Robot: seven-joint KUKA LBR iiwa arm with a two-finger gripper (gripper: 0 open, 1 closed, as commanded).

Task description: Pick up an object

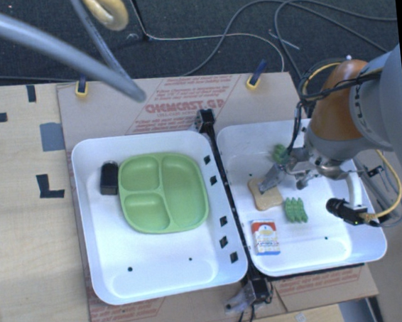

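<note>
1. Arm's reaching in from the right, over the right bin (367, 246); gripper (273, 180) is down low at the tan, cracker-like piece (266, 198) near the bin's left side.
2. Jaws: can't tell how wide they stand. One grey finger seems to lie on or just above the tan piece, but I can't see the piece between two fingers, so no grasp confirmed.
3. Other stuff in that bin: a green ridged item (295, 209) just right of the tan piece, a small white-and-red packet (265, 237) below it, another green bit (280, 152) up by the wrist.
4. Left bin (93, 225): green divided plate (164, 193) w/ a small black block (108, 178) touching its left edge. Untouched.
5. Progress, my guess: approach done, gripper's at a target. Left to do: close on the piece, lift it clear of the bin floor. Nothing's raised yet.
</note>
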